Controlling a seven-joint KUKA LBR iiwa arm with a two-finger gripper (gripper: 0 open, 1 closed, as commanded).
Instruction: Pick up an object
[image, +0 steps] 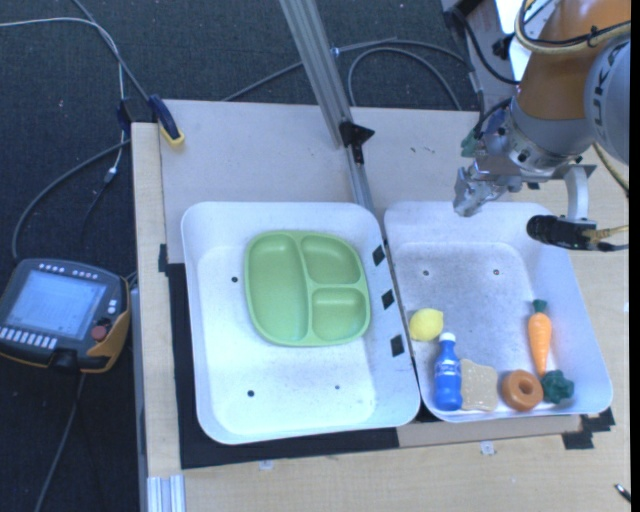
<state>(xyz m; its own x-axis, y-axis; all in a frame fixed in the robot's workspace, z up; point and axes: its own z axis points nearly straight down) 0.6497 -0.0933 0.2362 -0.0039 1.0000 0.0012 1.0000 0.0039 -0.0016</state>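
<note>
Carrot (540, 338), orange with green top, lies in right bin (470, 280); claw (470, 200) state unclear.

Bench (250, 150): pale wood top, seen from above at a slant.
Black mat (190, 440): lies flat on the bench, under both bins.
Left bin (300, 410): white and shallow, on the mat.
Right bin (470, 260): white and shallow, just beside the left bin, edges touching.
Yellow-blue clamp (166, 122): at the bench's far left corner.
</note>
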